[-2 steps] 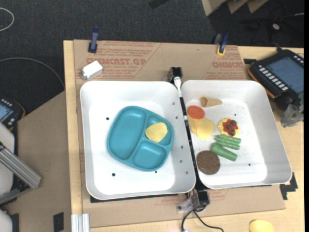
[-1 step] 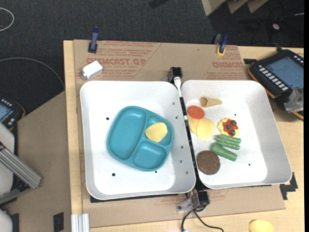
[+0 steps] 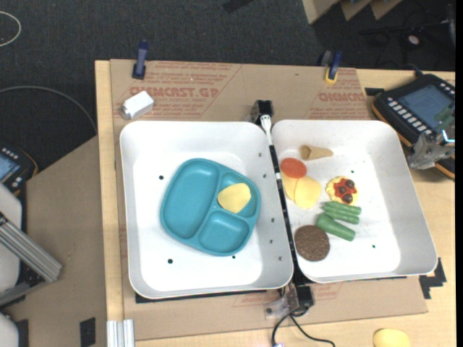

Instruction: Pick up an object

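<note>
On the left side of the bench, a white left bin (image 3: 137,215) is occupied by a teal divided plate (image 3: 189,208). A pale yellow piece (image 3: 234,197) is seen lying in the plate's upper right compartment. It is judged to be light, smooth toy food, and it is best taken across its narrow width. The plate's raised ridges could obstruct a low approach.

Further right, in the right bin (image 3: 391,194), a cluster of small items is gathered near the left wall. A red-orange disc (image 3: 293,168) is touching a yellow pair of rounded pieces (image 3: 302,191) below it. A tan cone (image 3: 316,152) lies apart above them. A brown disc (image 3: 312,242) lies flat near the front, and little edge is offered for a grip by anything so thin. Beside these, a small round piece with red topping (image 3: 341,189) and two green pods (image 3: 338,219) are set close together. The pods are judged stiff, light and perhaps slippery. They are best pinched across their short axis, though the crowding could cause a neighbour to be nudged.

Whether the gripper is spread wide or drawn narrow cannot be told, so its position relative to any object cannot be stated.
</note>
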